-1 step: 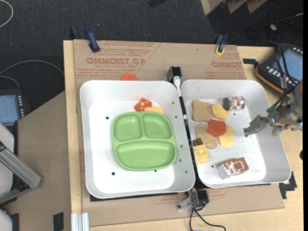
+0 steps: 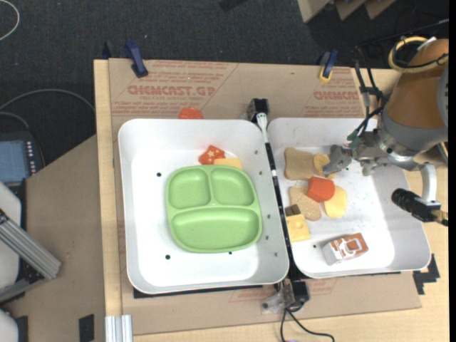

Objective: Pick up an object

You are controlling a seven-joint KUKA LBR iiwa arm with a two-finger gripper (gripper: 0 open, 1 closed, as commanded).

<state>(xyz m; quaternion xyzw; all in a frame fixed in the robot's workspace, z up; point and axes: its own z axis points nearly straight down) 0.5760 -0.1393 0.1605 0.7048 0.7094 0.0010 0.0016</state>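
Camera view looks down on two white bins side by side. Taking the green divided plate [image 2: 212,208] in the left bin [image 2: 139,191] as the landmark: a small red piece [image 2: 211,154] and a pale yellow piece [image 2: 229,163] lie just beyond its far edge. To the plate's right, across the divider, the right bin [image 2: 399,241] holds a cluster of toy food: a tan bread slice [image 2: 299,162], a red-orange block [image 2: 320,189], a yellow lump [image 2: 336,202] touching it, a beige cracker [image 2: 307,206], a yellow cheese cube [image 2: 297,228], and, nearer the front, a small orange-and-white packet [image 2: 345,247]. The gripper [image 2: 340,158] hangs over the far part of that bin, well right of the plate, just beside the bread slice, close to a small yellow piece [image 2: 321,162]. Whether it is spread or pressed together cannot be told, and nothing is visibly pinched in it.
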